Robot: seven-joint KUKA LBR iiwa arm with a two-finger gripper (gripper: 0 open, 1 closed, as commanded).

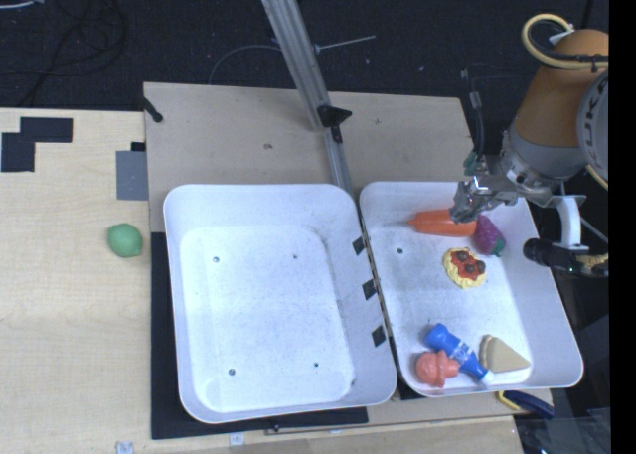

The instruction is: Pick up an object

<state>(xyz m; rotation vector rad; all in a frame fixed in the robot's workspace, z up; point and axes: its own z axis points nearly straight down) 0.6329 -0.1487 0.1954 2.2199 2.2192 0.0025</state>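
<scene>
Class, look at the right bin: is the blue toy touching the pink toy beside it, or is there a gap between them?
Touching. In the camera view the blue toy lies right against the pink toy, their edges overlapping with no white bin floor showing between them.

You have two white bins: left bin (260, 303) and right bin (556, 343), both finely speckled. In the right one: orange carrot (440, 223), purple piece (488, 235), yellow disc with red-and-dark spots (464, 268), blue piece (457, 348), salmon-pink lump (434, 369), tan wedge (503, 354). Green ball (125, 240) on pale wood bench (60, 303). Arm grey with orange band (561, 94).
</scene>
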